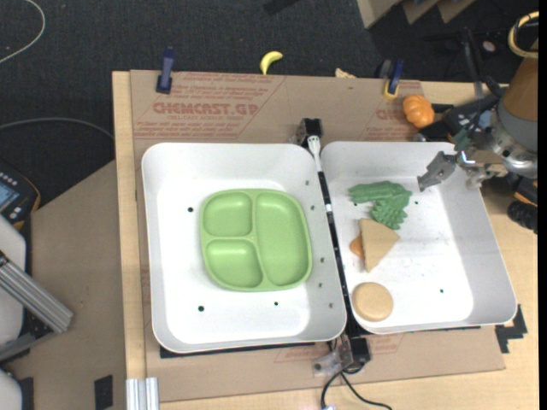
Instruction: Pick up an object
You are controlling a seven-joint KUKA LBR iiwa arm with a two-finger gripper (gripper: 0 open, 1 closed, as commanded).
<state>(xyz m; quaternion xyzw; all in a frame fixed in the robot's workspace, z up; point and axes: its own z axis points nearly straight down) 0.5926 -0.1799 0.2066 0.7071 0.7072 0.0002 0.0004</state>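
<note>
Surface (214, 109): brown board, printed red lettering along its far side, two blue clamps (166, 71) on the far edge, one toward the left and one toward the right.

Left bin (171, 314): white, shallow. Held one green tray (255, 239) with three compartments, lying flat near the middle.

Right bin (479, 280): white, shallow, touching the left bin along a black seam. Held four items, all in its left half:
- green toy (382, 199), leafy or ridged, lying flat toward the far side
- tan wedge (376, 243), just nearer than the green toy and touching it
- small orange piece (355, 247), partly under the wedge's left edge
- tan round disc (373, 301), near the bin's near edge, apart from the wedge

Arm (517, 135): grey, came in from the right above the right bin's far right corner.

Gripper (438, 172): over the far part of the right bin, just right of the green toy and apart from it. Jaws pointed left and down; nothing was seen between them. Whether they stood parted or closed I could not tell.

Off the bins: an orange ball (418, 110) on the board by the right clamp; a yellow banana shape (270, 60) on the dark floor beyond the board's far edge
</note>
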